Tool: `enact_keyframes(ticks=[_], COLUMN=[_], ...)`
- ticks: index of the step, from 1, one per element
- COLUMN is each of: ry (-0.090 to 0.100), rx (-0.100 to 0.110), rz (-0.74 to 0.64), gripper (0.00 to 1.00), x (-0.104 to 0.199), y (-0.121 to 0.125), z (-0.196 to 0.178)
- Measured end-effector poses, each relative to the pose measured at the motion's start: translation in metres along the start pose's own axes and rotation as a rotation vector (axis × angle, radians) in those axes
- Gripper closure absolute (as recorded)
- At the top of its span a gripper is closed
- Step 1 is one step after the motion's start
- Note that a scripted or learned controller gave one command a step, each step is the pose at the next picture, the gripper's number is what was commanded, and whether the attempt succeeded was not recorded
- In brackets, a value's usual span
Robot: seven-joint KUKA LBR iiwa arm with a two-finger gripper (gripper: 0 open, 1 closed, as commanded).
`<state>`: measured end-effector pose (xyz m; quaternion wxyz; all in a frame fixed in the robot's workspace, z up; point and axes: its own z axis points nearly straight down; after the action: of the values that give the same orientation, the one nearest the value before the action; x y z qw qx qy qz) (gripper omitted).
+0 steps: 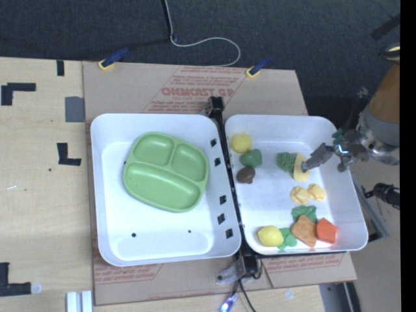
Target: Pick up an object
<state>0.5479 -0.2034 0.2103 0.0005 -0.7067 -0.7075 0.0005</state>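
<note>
Reaching in from the right, the gripper (311,164) sits low in the right bin (273,123), touching a yellow toy piece (299,168); whether it is gripped cannot be told.

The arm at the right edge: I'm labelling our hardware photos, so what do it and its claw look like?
The arm is grey metal with an orange band above the wrist. Its claw is a small dark grey metal assembly with slim fingers, and a dark cable shows just below the wrist.
</note>
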Motion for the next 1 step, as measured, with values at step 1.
enact_keyframes(ticks=[1], ry=[-0.007], rx=[-0.02], rz=[-0.002], gripper=[0.0], x=[0.015], y=[-0.0334], z=[-0.3352])
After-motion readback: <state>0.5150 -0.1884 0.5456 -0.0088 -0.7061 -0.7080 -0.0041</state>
